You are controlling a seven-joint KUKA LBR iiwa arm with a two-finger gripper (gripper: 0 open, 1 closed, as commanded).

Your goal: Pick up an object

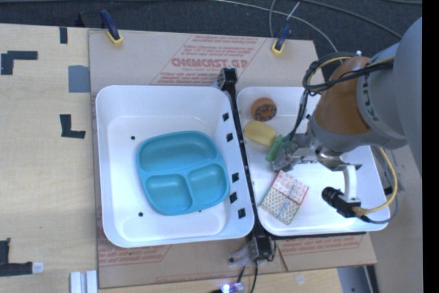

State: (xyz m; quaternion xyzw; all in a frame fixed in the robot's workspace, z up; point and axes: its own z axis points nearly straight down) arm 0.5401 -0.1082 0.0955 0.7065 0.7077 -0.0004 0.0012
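Note:
The right bin (357, 219) holds a brown round object (263, 108) at its far left, a yellow object (258, 133) below it, a green object (275, 147) beside that, and a patterned flat packet (284, 196) toward the front. My gripper (282, 157) reaches down into this bin from the right, its tip right at the green object and just above the packet. The arm's wrist hides the bin's middle.
The left bin (110, 147) holds a blue divided plate (182, 171). A black divider (236, 147) runs between the bins. Cables loop behind the right bin, and a black cable fitting (339, 201) hangs over its front right.

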